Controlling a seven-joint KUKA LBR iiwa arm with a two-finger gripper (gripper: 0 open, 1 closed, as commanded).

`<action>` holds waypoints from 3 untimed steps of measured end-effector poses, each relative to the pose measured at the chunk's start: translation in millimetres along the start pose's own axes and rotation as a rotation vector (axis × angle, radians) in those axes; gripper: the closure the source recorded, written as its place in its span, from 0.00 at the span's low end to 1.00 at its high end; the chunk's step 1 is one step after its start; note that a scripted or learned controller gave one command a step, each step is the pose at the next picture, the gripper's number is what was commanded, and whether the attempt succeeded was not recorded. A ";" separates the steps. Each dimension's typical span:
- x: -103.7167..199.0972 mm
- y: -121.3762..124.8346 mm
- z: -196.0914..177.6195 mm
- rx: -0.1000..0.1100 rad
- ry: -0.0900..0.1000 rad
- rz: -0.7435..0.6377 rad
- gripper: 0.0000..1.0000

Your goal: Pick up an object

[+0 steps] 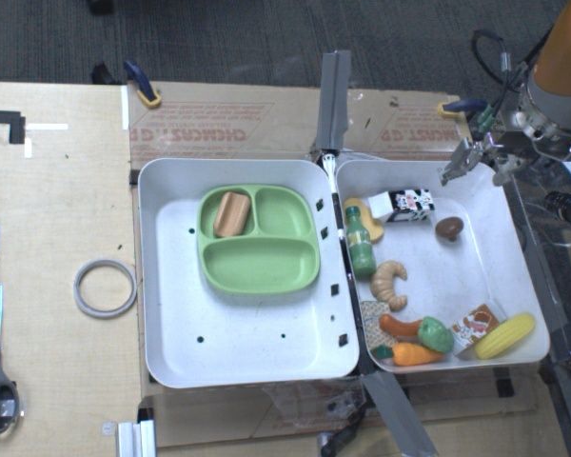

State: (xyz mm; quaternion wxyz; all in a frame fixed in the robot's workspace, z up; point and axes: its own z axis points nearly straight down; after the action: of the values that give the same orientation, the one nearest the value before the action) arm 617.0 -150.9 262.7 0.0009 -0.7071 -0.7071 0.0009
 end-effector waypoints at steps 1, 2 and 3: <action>5.3 14.5 -73.3 -0.002 -0.003 -0.162 0.00; -26.4 41.5 56.1 0.000 -0.002 -0.046 0.00; -8.3 4.4 157.9 0.000 0.000 -0.063 0.00</action>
State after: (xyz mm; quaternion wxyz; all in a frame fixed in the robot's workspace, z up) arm 621.0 -159.2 104.7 0.0007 -0.6844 -0.7291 0.0010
